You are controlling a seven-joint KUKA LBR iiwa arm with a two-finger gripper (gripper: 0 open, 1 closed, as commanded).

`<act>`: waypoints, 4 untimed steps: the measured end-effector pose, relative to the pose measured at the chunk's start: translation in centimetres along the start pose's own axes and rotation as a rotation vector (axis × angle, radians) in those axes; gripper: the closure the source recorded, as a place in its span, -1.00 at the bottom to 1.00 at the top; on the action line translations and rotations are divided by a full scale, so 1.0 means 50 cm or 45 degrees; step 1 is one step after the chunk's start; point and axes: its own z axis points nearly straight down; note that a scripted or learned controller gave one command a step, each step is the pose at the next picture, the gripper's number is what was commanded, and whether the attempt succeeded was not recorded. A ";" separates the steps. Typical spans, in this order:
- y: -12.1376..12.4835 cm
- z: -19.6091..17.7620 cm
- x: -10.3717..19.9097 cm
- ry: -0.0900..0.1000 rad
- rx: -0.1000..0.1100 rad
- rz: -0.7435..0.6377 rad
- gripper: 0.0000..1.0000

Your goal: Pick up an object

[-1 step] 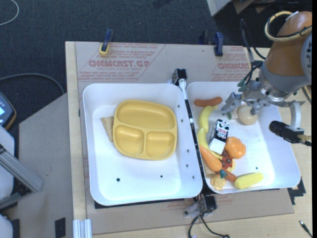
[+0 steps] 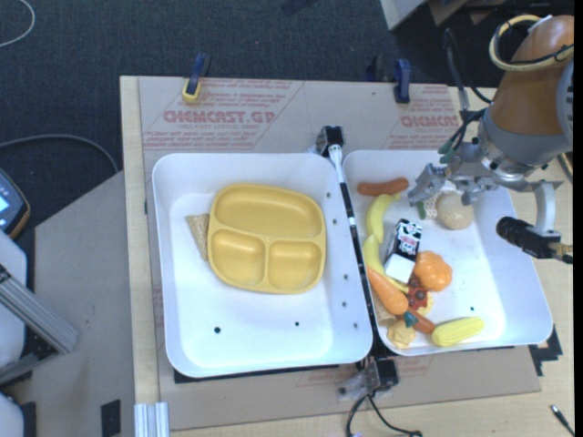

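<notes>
claw: the claw (image 2: 444, 188) is down over the far part of the right bin (image 2: 519, 280), fingers spread apart, nothing between them that I can see. One metal finger (image 2: 426, 186) pokes left toward the sausage.

nearest thing: a pale roundish object (image 2: 454, 212), sitting right under or just beside the claw. Can't tell if it's touching. Looks smooth and round, so my guess is it'll squirt out unless the fingers close across its widest part.

sausage: small reddish-brown sausage (image 2: 383, 187), far-left corner of the right bin, just left of the claw. Probably light plastic; grab it across the short way, mid-length.

pile: banana (image 2: 375, 230) along the bin's left wall, a black-and-white carton (image 2: 404, 248) next to it, orange fruit (image 2: 434, 271) to its right, carrot (image 2: 387, 289) nearer, corn cob (image 2: 457, 330) at the near edge. All toy food by the look of it, so light and stiff, a bit slick. The pile is packed tight, and the carton's flat sides look like the easiest hold.

left bin: left bin (image 2: 182, 317) holds a yellow divided plate (image 2: 266, 238) with a tan wedge (image 2: 198, 232) peeking out from under its left side. Plate is wide and flat, poor pick.

surface: cardboard-covered surface (image 2: 237, 112) under both bins, clamped at the far edge.

progress: I'd say nothing is picked up yet.
</notes>
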 end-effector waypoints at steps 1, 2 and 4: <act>-0.003 0.123 -0.001 0.000 0.003 0.001 -1.00; -0.002 0.224 0.000 0.001 0.000 0.001 -1.00; -0.007 0.082 0.012 -0.002 -0.004 -0.001 1.00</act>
